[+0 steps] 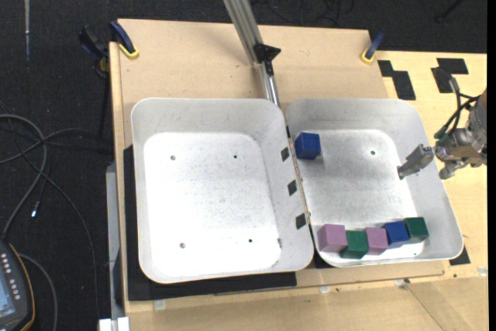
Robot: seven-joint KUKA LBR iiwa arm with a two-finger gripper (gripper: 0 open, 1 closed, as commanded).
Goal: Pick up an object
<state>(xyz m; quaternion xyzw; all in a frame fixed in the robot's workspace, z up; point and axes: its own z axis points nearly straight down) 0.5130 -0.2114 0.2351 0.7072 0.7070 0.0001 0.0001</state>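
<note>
You had the gripper (431,162) hanging over the right rim of the right bin (364,116), with its two fingers spread apart and nothing between them — one finger (414,160) reached inward over the bin floor, the other sat back near the rim. The lone blue cube (308,145) lay well apart from it, across the bin near the left wall, just beside the divider between the two bins. The rest of your objects sat in a row along the front edge of that same bin: a pink cube (332,237), a green cube (356,243), a second pink cube (377,239), a second blue cube (397,232) and a dark green cube (416,228), each touching or just beside its neighbour. That row lay nearer the gripper than the lone cube did, below it in the view. Your arm came in from the right edge, only its wrist end visible, low over the bench. The left bin (155,116) lay alongside.
</note>
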